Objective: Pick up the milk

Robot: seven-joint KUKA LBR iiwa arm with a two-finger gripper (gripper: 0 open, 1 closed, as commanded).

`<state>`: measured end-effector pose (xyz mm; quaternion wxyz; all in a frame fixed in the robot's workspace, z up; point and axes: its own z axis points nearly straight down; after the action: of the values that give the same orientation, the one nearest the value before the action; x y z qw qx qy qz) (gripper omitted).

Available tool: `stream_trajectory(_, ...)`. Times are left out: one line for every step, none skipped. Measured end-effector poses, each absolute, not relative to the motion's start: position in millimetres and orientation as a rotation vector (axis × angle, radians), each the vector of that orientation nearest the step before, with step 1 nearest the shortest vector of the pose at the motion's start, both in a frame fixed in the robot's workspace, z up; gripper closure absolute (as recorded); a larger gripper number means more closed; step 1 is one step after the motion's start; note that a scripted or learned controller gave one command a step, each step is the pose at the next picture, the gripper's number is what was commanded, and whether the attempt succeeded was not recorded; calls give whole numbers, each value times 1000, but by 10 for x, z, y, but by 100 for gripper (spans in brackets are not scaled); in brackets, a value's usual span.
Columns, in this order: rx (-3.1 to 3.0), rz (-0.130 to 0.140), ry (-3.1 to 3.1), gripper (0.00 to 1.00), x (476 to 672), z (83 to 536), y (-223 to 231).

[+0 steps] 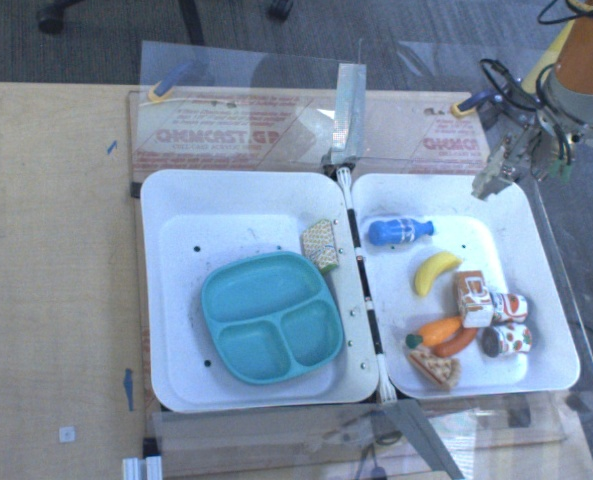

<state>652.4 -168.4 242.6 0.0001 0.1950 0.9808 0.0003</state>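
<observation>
The milk point(472, 297) stands in the right bin point(551, 278) among other toys, at about seven o'clock from the end effector point(496, 180), which should descend straight over it, avoiding the can point(511, 308).

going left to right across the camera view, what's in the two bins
teal divided plate → small patterned box → blue bottle → pizza slice → banana → milk carton. The pincer hangs over the right bin's far right corner.
</observation>
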Motion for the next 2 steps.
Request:
stream_trajectory(418,0,3109,100,6604,2364,-1662)
stream_trajectory(335,0,3117,100,6565,2487,-1688)
